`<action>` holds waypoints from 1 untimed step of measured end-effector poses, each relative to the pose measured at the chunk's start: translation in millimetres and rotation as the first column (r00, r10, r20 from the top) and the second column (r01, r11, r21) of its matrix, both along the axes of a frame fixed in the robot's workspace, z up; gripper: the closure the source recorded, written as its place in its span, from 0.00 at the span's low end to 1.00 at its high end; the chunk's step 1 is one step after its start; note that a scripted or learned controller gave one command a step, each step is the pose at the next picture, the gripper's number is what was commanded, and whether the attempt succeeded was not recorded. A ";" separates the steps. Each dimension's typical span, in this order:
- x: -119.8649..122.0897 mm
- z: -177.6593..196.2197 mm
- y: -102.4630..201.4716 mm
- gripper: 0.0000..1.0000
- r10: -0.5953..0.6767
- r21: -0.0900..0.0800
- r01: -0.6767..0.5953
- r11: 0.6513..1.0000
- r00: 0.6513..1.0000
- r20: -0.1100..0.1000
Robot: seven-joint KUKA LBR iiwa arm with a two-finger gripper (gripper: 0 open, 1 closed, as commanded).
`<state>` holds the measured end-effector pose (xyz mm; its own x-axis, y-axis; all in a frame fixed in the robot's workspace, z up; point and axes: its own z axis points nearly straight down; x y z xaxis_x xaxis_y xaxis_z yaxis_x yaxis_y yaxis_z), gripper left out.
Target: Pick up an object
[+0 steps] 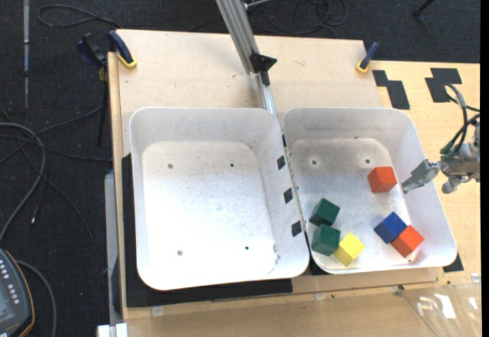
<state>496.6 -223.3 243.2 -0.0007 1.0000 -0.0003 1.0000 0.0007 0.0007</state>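
My claw (428,173) at right rim of right bin (353,123), above surface (199,68); cannot tell its state. Orange cube (382,179) nearest, just beside claw, alone on bin floor. Blue cube (390,226) touches second orange cube (409,240); green cubes (325,212), yellow cube (351,247) clustered. Judged light, rigid, smooth; grip opposite flat faces

The gripper (429,175) reaches in from the right edge, held low, with its fingers pointing to the left.
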 end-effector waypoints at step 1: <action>64.0 -148.4 0.1 0.00 0.004 0.000 -0.004 1.000 1.000 0.003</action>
